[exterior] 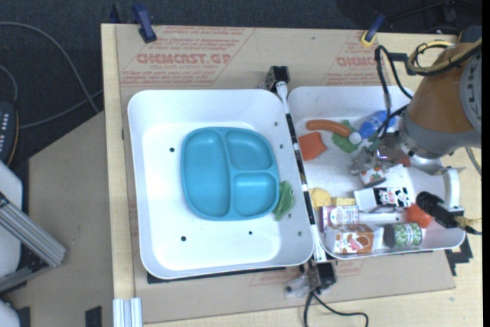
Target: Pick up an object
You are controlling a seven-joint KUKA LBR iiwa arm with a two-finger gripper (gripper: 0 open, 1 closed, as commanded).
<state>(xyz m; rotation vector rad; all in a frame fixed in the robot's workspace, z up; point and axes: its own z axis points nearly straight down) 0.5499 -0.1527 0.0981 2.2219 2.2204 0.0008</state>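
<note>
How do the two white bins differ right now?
The left bin holds a blue divided plate with a green item at the plate's edge; the right bin holds a clutter of small things, among them an orange piece. The gripper hangs over the right bin, not the left. Both bins are shallow, white, side by side.

Arm (452,99) cut off at right edge; end effector (373,158) blurred.

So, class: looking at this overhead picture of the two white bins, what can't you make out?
- Two-finger gripper, camera view: small and blurred over clutter, so open or shut is unclear.
- Small green piece beside the blue three-compartment plastic tray: too small to identify.
- Labels on the packets along the right white bin's near wall: too small to read.
</note>
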